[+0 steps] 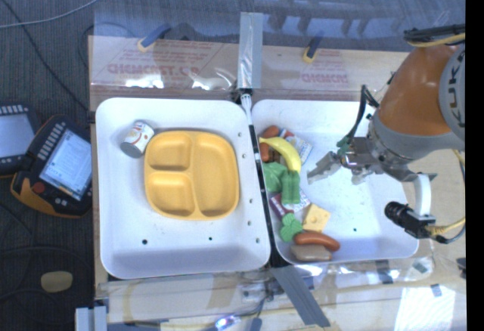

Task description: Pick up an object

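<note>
Reaching in from the right, the grey arm (423,106) with its orange band hangs over the right bin (355,239), wrist tipped down and leftward toward the pile of toys.

Worktop (189,57): brown board under two shallow white bins set side by side, touching along the middle.

Left bin (113,246): a yellow divided plate (191,174) sits near centre, three compartments, nothing in them. A small white cup (137,138) lies on its side just beside the plate's upper left corner.

Right bin: toys crowded along the left wall, right half bare. From top down: a banana (283,152), long axis slanting from upper left to lower right, lying on a flat printed packet (300,146); green pieces (281,180) below it; a yellow cheese wedge (316,217); a green leafy piece (290,227); a sausage (315,241) lying roughly level, long axis left to right, on a brown bun (311,253) near the bin's front wall.

Claw (324,168): fingers spread apart, pointing left, nothing between them. It hovers just right of the banana and green pieces; I cannot tell whether it touches any.

Floor at left: a handheld control unit (59,165) with a lit screen, and cables.
</note>
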Tool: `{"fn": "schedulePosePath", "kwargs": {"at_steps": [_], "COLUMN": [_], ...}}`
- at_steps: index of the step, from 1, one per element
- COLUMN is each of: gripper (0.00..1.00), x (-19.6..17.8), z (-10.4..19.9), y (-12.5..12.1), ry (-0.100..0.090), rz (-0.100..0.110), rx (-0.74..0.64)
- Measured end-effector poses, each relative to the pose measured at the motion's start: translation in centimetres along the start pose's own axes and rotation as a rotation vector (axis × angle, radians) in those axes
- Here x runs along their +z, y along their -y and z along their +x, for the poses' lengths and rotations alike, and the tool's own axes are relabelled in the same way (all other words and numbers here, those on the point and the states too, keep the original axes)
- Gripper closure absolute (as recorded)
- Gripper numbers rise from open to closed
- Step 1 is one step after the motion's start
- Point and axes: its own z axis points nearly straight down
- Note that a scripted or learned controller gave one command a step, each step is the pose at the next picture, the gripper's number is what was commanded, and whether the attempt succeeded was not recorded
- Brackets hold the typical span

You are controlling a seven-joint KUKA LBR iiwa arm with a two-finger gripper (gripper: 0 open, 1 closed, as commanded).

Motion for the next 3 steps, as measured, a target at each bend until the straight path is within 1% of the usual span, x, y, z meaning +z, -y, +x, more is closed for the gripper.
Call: {"fn": "schedulePosePath", "kwargs": {"at_steps": [1,2,3], "gripper": [0.0,0.0,1.0], "x": [10.8,11.2,10.1], "z": [1.2,1.2,0.9], "y": [-4.6,-10.8,-10.6], "ry": [0.003,0.002,0.007], "rz": [-0.002,0.0,0.006], "rx": [0.167,0.24,0.243]}}
